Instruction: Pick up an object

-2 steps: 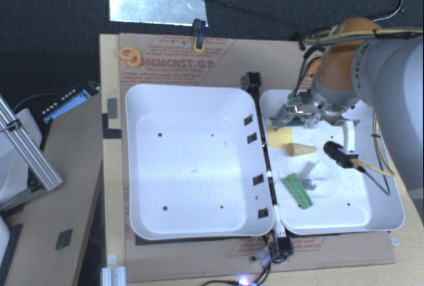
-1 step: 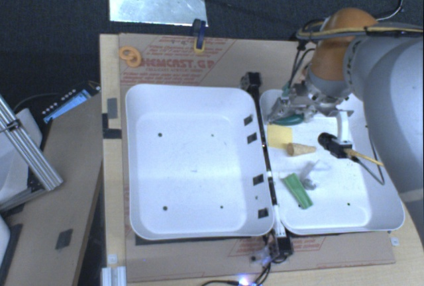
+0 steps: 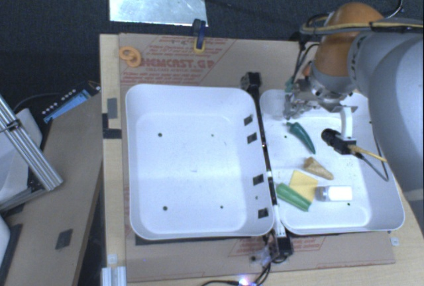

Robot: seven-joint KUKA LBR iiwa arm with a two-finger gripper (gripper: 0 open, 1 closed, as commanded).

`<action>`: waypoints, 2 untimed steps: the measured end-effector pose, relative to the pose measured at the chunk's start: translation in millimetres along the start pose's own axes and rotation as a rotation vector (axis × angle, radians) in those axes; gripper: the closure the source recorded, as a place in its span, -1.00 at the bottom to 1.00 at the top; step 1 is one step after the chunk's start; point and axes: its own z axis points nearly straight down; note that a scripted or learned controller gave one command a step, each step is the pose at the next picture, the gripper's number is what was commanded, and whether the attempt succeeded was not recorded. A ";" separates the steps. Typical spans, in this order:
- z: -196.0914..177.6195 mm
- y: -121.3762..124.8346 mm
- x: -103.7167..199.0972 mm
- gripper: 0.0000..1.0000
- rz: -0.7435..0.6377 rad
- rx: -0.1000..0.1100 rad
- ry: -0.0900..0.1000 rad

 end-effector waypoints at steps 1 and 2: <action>-246.4 1.2 51.1 1.00 -0.006 -0.017 0.004; -141.1 -1.8 120.6 1.00 -0.006 0.007 0.005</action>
